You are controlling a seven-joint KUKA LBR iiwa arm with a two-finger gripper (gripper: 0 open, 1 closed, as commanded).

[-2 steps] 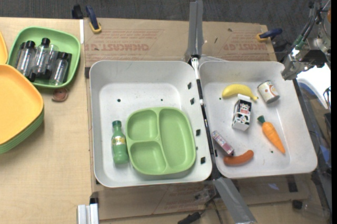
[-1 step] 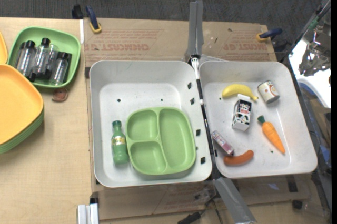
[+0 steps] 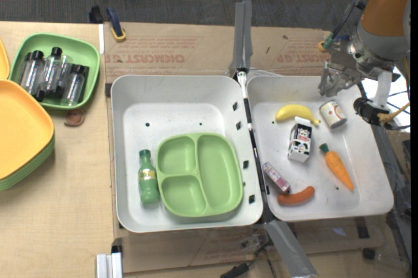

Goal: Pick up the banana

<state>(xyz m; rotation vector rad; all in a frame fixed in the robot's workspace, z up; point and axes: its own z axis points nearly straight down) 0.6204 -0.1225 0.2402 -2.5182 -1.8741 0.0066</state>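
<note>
Left bin [image 3: 124, 139]: green divided tray [image 3: 198, 174] lies right of centre, green bottle [image 3: 148, 177] just beside its left edge. Right bin [image 3: 375, 201]: small can [image 3: 333, 114] near back right, milk carton [image 3: 300, 141] in middle, carrot [image 3: 338, 169] to its right, sausage [image 3: 296, 196] near front edge — pink tube [image 3: 275, 177] just left of it. On desk [image 3: 59, 224] at far left: green dish [image 3: 32, 48] holding dark-capped bottles [image 3: 53, 77], stacked orange plates [image 3: 23, 133] in front. Blue clamp [image 3: 115, 23] at desk's back edge.
</note>
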